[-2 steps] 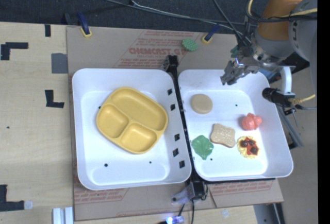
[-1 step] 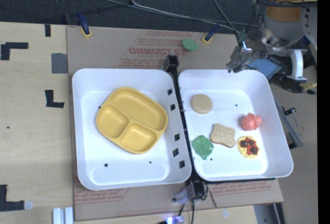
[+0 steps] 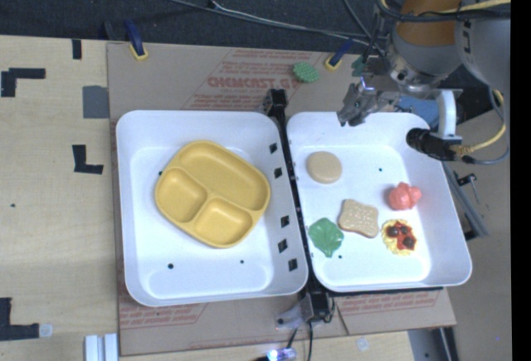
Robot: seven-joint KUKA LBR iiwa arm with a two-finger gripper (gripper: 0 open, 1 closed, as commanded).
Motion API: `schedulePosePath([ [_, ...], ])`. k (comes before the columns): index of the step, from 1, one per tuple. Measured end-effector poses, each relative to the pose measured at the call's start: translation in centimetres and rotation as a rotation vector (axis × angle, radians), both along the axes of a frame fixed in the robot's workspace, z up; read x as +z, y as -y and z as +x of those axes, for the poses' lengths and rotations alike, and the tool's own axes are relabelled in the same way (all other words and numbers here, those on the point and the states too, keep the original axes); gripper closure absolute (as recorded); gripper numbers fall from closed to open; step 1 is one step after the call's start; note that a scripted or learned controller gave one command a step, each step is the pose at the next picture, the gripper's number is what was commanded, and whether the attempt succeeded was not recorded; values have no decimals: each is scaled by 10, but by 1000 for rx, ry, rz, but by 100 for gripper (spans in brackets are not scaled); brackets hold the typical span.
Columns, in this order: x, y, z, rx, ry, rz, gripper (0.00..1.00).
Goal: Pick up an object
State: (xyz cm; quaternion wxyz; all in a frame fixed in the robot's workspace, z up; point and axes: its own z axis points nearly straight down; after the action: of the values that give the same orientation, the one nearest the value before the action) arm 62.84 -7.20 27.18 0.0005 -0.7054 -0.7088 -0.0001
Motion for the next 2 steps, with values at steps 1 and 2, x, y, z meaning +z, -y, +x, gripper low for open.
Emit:
schedulePosePath([
  [1,-3,-49,-10,0,-1,0,100],
  [2,-22,-98,-6,0,-3,0,100],
])
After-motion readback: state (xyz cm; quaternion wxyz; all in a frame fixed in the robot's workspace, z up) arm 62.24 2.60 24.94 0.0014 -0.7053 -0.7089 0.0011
